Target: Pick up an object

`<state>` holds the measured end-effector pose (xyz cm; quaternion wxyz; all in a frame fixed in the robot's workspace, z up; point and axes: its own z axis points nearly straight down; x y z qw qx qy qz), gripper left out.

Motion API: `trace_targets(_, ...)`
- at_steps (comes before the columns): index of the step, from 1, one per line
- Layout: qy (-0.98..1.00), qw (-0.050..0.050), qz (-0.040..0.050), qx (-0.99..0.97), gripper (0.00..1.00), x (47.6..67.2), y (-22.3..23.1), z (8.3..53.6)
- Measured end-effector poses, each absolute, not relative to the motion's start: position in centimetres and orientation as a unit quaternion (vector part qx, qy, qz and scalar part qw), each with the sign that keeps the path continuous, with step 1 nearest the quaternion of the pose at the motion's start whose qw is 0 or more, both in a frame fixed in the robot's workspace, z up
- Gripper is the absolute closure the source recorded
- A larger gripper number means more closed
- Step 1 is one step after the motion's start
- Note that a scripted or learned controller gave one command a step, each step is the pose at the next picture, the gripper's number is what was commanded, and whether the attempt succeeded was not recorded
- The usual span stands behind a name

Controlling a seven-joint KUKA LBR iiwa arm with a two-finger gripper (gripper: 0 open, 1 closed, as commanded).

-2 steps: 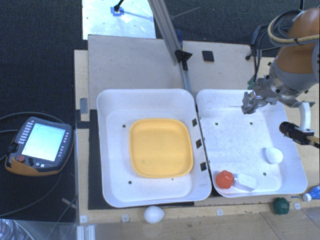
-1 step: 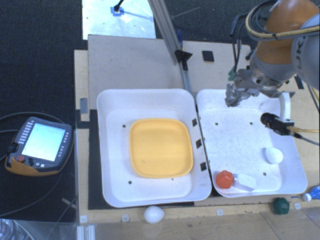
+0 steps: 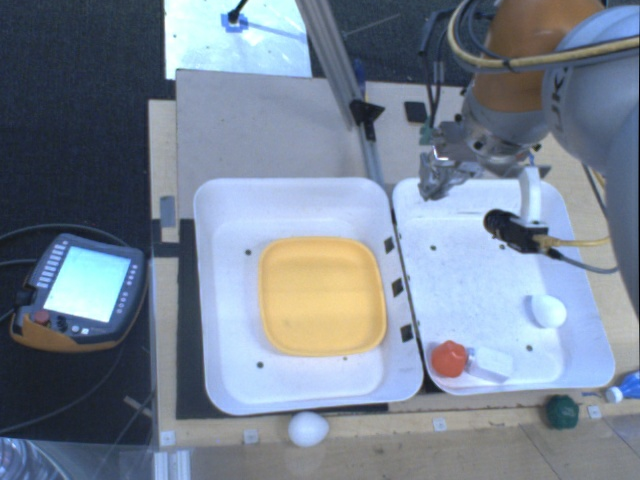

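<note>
A handheld control pendant (image 3: 78,290) is lying on the dark floor far to the left of the pincer and below it in the view. A yellow square plate (image 3: 322,294) is sitting in the middle of the left bin (image 3: 225,268), down and to the left of the pincer. A white egg-shaped object (image 3: 308,429) is resting on the bench just outside that bin's front edge, well below the pincer. The pincer (image 3: 436,185) is hovering over the far left corner of the right bin (image 3: 585,298), with nothing showing between its fingers; whether they are spread or closed I cannot tell. Well below it, near the bin's front edge, an orange-capped object (image 3: 451,358) is lying just beside a small white piece (image 3: 492,364). Down and to the right of the pincer, a white ball (image 3: 547,311) is sitting near the bin's right side. A dark green ball (image 3: 562,411) is lying outside the bin's front right corner.
</note>
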<state>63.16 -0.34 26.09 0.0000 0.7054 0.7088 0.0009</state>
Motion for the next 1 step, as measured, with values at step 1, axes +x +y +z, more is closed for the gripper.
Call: trace_targets(1,0.709,0.0,0.0001,0.706,1.0,64.87,4.18,24.11)
